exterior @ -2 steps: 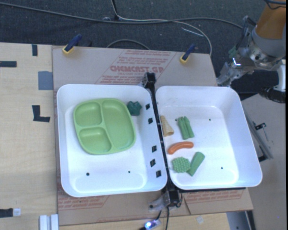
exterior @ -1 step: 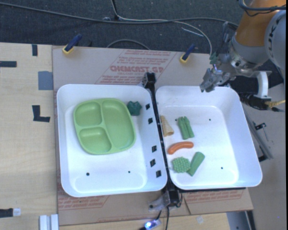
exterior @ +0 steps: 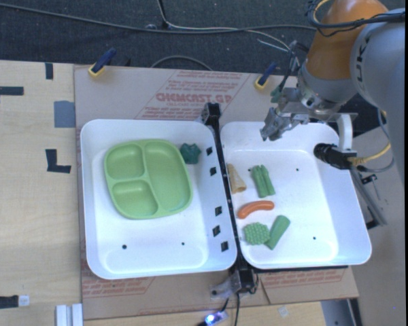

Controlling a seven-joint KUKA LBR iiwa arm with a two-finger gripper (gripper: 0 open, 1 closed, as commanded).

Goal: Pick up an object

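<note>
You have several candidate objects in the right bin (exterior: 340,202), all gathered in its left half. The green celery-like piece (exterior: 262,180) lies nearest the gripper (exterior: 272,130), below it and slightly to its left in the camera view, well apart from the fingertips. Just left of that piece sits a tan cone-shaped item (exterior: 237,178) against the bin's left wall. Below them lies an orange sausage-shaped piece (exterior: 256,208), and nearer the front a bumpy green piece (exterior: 256,233) touches a smooth green pickle-shaped one (exterior: 279,231).

The gripper hangs over the back left part of the right bin, near its rear rim, with nothing between its fingers. The view is too small and dark at the fingertips for you to tell whether the jaws stand apart or together.

In the left bin (exterior: 95,243) you see a light green divided plate (exterior: 148,178), and a small dark green item (exterior: 190,153) just beside the plate's upper right corner. Both bins rest on a cardboard sheet (exterior: 183,94) on the bench.
</note>
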